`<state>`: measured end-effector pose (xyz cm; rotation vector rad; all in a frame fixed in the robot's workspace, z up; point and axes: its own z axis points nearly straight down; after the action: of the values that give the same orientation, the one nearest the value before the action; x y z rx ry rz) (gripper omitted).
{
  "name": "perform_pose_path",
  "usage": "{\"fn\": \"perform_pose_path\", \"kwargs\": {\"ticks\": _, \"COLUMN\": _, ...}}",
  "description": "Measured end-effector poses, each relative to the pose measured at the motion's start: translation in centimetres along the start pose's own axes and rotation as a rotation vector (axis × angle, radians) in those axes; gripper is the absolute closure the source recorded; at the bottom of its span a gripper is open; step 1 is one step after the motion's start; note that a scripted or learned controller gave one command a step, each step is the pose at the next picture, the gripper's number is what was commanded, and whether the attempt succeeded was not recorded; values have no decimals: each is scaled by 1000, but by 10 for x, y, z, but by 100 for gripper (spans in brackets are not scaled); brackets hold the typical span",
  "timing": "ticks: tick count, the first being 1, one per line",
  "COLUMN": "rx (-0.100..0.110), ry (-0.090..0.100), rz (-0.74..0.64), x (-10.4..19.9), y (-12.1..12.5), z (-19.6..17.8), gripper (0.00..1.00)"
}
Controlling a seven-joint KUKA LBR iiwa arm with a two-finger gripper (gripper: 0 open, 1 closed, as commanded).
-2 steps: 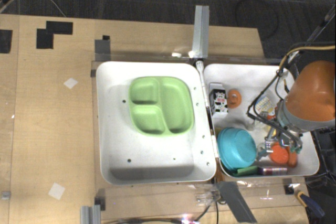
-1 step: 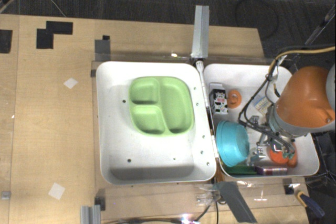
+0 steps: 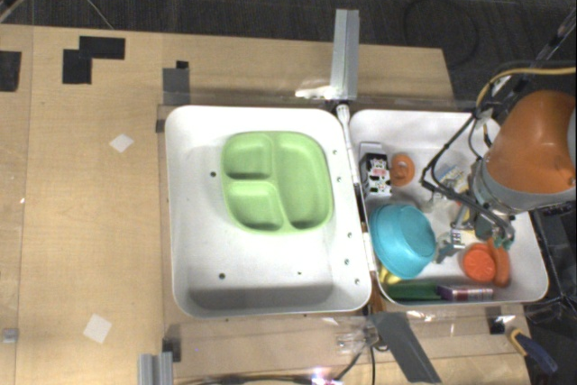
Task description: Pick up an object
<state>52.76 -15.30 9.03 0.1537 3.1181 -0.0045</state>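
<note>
Green first: a three-compartment plate (image 3: pixel 275 180) sits alone in the left bin (image 3: pixel 194 284), well apart from the action. Everything else is crowded into the right bin (image 3: pixel 539 279) on the wooden worktop (image 3: pixel 81 221).

Going left to right in that bin: a small black-and-white printed item (image 3: pixel 376 173) against the far-left wall, a little orange ball-ish thing (image 3: pixel 401 167) just beside it, a blue bowl (image 3: pixel 403 239) tipped on its side, a yellow piece (image 3: pixel 382 277) peeking from under it, and a dark green marker-like stick (image 3: pixel 442 291) along the near wall. Then an orange cup-shaped object (image 3: pixel 485 264) at the right.

The end effector (image 3: pixel 475 232) hovers low between the bowl and the orange cup, near both. I honestly can't tell if it's open or closed, too much cable and metal there.

My guess is the orange cup is the likeliest pick. To do it well, I'd centre over it before dropping, since the bowl's rim is close enough to get bumped.

Hard to read: what the printed item actually is, the yellow piece mostly hidden, and the arm's orange band (image 3: pixel 536 140) covering the bin's far-right corner.
</note>
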Motion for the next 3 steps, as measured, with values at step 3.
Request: {"fn": "perform_pose_path", "kwargs": {"ticks": 3, "rx": -1, "ry": 6, "rz": 133, "x": -55, "y": 45, "z": -37, "gripper": 0}}
